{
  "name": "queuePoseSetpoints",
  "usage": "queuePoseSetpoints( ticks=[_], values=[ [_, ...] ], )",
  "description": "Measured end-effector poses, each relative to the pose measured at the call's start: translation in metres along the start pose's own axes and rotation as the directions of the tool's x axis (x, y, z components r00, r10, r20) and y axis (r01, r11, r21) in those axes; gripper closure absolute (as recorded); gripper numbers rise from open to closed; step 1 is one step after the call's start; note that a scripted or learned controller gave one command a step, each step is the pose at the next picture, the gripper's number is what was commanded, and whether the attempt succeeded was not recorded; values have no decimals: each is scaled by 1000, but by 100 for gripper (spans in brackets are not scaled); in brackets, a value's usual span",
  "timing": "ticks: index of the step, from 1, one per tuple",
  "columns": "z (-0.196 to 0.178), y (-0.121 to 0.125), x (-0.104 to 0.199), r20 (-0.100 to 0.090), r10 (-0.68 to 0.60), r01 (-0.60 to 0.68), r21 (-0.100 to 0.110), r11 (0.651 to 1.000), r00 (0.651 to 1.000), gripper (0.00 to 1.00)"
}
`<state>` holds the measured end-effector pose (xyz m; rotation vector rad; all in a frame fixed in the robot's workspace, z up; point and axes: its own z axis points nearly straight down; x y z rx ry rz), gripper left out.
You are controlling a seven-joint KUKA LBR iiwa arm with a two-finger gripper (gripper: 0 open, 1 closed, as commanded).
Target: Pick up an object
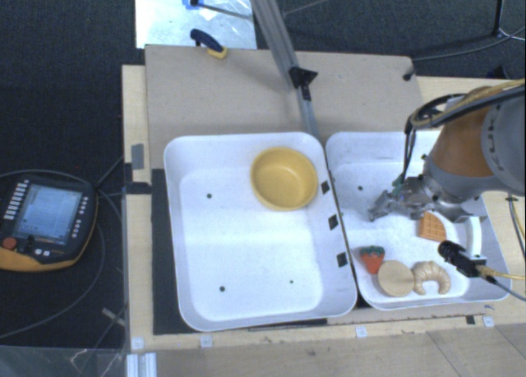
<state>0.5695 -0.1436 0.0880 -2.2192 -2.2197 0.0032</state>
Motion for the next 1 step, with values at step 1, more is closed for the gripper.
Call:
queuePoseSetpoints(
  ticks=[1],
  values=[
    [-13, 2, 0, 1, 0, 0, -5, 1000, 1000, 100]
  ],
)
